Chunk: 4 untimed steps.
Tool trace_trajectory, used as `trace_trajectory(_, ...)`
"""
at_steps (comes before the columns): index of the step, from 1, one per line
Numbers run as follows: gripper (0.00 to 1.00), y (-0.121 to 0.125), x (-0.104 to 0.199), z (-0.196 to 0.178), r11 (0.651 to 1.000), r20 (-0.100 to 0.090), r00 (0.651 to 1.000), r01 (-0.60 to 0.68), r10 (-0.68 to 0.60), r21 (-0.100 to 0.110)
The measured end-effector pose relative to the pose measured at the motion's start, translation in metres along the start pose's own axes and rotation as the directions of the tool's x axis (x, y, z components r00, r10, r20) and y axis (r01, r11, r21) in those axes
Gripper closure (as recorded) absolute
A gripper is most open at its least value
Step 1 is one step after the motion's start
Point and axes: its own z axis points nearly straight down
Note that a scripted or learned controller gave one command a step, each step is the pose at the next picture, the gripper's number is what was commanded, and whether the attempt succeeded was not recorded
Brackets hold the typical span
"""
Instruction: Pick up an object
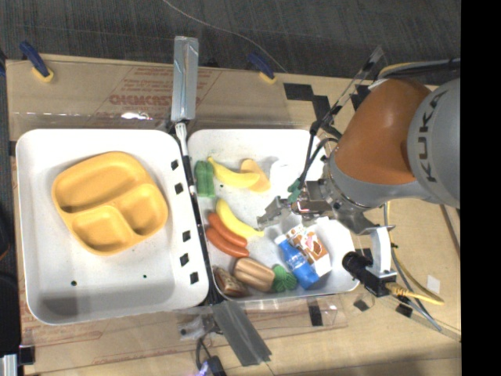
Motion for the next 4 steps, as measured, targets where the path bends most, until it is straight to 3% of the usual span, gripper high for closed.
trace_trajectory(1,0.00,-0.002,-0.035,0.120,0.997,-0.002,0.997,0.076,-0.076,0.008)
trace_trajectory(2,0.00,0.001,-0.066,0.154,1.000,-0.001,1.000,0.007,-0.007,-0.003)
trace_trajectory(3,1.00,0.003,-0.067,0.143,1.000,0.002,1.000,0.013,-0.013,-0.007)
trace_trajectory(4,1.00,0.027,-0.046,0.043,0.994,0.002,0.994,0.106,-0.106,-0.008)
